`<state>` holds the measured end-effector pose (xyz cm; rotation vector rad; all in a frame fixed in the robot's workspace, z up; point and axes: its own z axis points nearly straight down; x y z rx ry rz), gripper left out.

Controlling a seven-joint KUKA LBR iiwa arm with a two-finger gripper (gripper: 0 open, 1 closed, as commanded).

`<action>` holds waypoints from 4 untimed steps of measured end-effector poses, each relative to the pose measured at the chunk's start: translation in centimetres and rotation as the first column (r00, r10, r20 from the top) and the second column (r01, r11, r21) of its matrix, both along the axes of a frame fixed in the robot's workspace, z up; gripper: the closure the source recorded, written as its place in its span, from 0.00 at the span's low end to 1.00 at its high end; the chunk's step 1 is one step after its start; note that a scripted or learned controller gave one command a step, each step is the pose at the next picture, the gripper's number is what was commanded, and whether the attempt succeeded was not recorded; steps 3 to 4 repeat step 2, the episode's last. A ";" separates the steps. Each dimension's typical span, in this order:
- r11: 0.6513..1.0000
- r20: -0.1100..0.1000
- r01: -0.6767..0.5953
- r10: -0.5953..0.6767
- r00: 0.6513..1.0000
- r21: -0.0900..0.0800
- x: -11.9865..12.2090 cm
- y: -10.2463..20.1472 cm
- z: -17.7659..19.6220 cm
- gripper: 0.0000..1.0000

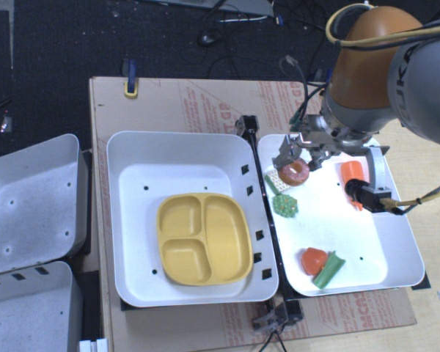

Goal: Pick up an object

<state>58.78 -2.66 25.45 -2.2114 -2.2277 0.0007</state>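
a reddish ring-shaped toy, seemingly a doughnut (294, 173), sits at the upper left of the right bin (367, 266), directly under the gripper (298, 161), whose fingers appear to straddle it, though a firm grip cannot be confirmed. green broccoli (285, 205) lies just below; a yellow divided plate (204, 238) occupies the left bin (132, 196).

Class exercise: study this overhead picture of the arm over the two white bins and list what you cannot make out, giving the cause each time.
1. Tool fingers: too small and cluttered to tell open from shut, or whether they touch the doughnut.
2. Right bin far rim: hidden behind the arm's wrist.
3. Pale item beside the doughnut: too small to identify.
4. Arm: cut off by the picture's right edge.
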 end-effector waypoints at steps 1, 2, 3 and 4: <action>1.000 0.000 0.000 0.000 1.000 0.000 -1.9 4.8 0.1 1.00; 1.000 -0.001 0.000 0.000 1.000 0.000 -3.0 9.8 -2.1 1.00; 1.000 -0.001 0.000 0.000 1.000 0.000 -3.0 9.8 -2.1 1.00; 1.000 -0.001 0.000 0.000 1.000 0.000 -3.0 9.8 -2.1 1.00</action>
